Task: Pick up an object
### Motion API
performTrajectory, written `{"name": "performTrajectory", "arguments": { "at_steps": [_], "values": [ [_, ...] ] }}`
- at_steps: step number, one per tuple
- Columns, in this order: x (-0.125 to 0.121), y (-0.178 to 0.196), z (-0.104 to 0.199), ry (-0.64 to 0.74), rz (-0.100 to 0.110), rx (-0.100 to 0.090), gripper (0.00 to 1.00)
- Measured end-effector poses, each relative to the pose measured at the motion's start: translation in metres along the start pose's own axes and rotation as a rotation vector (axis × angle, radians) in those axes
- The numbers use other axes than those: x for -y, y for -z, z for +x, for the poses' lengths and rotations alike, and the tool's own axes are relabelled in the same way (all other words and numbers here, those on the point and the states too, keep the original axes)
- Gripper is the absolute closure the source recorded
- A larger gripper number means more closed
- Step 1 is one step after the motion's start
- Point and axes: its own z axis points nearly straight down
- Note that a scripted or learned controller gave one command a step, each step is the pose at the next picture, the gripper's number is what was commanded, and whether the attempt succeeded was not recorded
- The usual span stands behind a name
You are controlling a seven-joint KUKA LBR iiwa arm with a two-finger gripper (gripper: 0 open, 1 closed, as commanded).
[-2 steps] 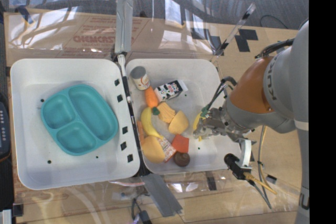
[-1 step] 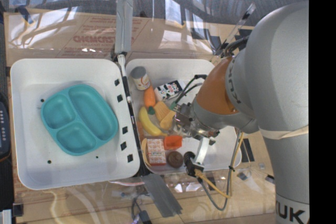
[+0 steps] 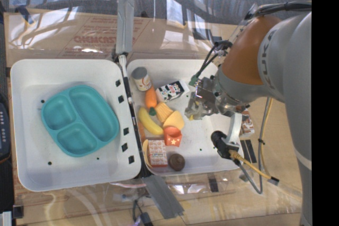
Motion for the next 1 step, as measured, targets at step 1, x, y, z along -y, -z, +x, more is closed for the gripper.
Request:
{"name": "performTrajectory", "arguments": {
  "at_steps": [1],
  "values": [
    [0.0014, -0.0037, -0.0004, -0.001, 0.008, 0.002, 0.0]
  ]
}}
